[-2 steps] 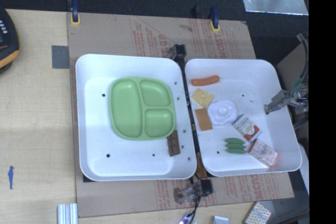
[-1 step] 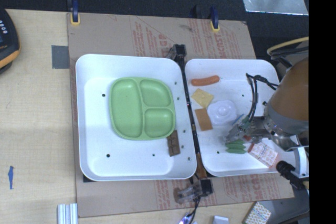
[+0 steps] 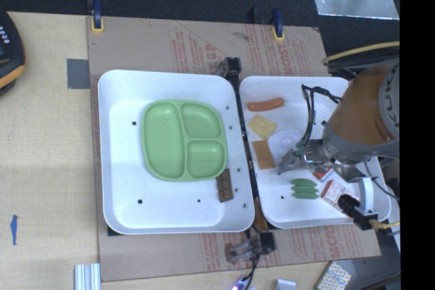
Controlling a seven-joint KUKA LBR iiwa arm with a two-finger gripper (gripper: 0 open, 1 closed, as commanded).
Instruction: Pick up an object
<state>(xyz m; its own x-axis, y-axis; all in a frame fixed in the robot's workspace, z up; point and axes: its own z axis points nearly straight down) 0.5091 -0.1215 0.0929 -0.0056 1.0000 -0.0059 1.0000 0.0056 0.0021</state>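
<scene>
Reaching seems the step in hand: the gripper [image 3: 291, 161] is low in the right bin [image 3: 285, 217], near a clear wrapper [image 3: 284, 141] and just above the green beans [image 3: 304, 189]. It appears parted with nothing between the fingers. A sausage [image 3: 265, 104] and two crackers [image 3: 262, 126] lie apart. Next, I judge, it must center over one item, descend and clamp.

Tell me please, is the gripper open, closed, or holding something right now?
Gripper: low in the right bin, beside the brown slice and above the green pods; its state cannot be told, and nothing is visibly held.
</scene>
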